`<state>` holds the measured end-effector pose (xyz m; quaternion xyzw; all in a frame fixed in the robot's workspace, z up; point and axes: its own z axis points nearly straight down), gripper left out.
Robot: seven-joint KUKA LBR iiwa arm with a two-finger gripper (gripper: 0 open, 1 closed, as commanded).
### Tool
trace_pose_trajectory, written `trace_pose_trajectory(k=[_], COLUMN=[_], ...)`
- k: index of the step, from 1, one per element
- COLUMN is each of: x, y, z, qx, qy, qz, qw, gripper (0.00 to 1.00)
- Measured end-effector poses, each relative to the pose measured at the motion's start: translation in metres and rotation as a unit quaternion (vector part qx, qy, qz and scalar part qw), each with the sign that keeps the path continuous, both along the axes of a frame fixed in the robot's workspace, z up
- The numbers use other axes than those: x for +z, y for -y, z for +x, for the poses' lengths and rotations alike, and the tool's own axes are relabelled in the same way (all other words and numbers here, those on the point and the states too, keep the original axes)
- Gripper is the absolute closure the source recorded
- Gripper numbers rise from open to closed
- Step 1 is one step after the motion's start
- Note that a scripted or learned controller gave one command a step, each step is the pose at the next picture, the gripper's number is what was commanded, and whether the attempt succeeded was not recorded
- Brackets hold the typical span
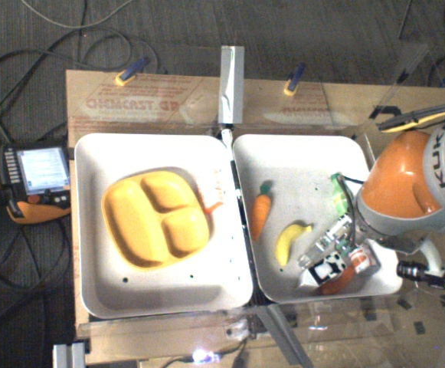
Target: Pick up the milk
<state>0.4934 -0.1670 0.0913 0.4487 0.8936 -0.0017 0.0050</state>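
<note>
White carton that I take for the milk [331, 268] lies in the right bin's [299, 150] near corner, just beside the banana [289, 241]. My pincer [331, 245] hovers right at it; can't tell if it's spread or pinching. I'd call this the grasp step: next I need a firm pinch, then lift.

The milk [323, 271] is a small carton. It is white and has black marks on it. It lies tipped over on its side in the right bin [299, 156], down near the lower right of the frame. A yellow banana [289, 241] lies just to its left. Something red touches its right side.
</note>
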Motion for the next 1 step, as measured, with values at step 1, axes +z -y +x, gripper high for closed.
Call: trace_pose_trajectory(k=[1], x=[0.0605], y=[-0.0103], z=[-0.0095], qx=[-0.13], qy=[-0.005], qz=[0.0043], qw=[0.9916], gripper=[0.0])
